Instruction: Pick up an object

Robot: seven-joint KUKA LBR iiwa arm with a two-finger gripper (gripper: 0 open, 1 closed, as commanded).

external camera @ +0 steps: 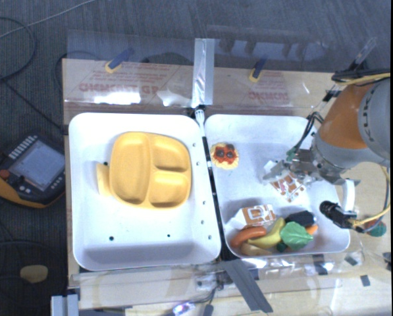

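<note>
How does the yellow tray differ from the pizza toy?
The yellow divided tray lies in the left bin; the small pizza toy lies in the right bin. The tray is far larger than the pizza toy. The tray is plain yellow with moulded compartments; the pizza toy is round, orange-rimmed with red and dark spots. Both lie apart from the gripper.

Red printing ran across the cardboard sheet (117, 84) beyond the left bin, seen upside down; letters not legible. More red print on the cardboard (272, 95) beyond the right bin, likewise unreadable. No other text could be read.
</note>
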